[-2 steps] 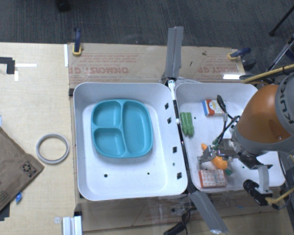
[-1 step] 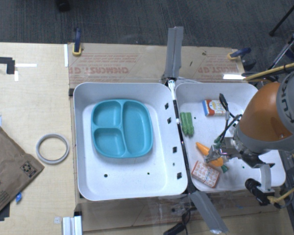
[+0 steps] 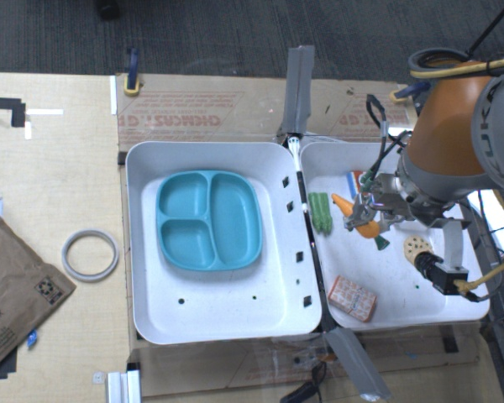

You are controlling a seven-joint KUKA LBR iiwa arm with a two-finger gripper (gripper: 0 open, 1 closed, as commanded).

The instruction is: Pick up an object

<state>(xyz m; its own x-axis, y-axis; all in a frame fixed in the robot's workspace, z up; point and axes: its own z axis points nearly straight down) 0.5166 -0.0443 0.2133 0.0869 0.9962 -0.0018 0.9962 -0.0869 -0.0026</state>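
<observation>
Patterned pink block (image 3: 353,298) lies flat near the right bin's (image 3: 403,313) front wall | left bin (image 3: 143,250) holds a smooth teal three-part plate (image 3: 209,220) | gripper (image 3: 363,212) hangs over the right bin, jaws narrow around an orange carrot-shaped toy (image 3: 363,222) | ribbed green piece (image 3: 321,212) just left of it | round tan disc (image 3: 417,246) to the right

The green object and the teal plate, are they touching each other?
Apart. In the camera view the green object lies in the right bin, the teal plate in the left bin.
</observation>
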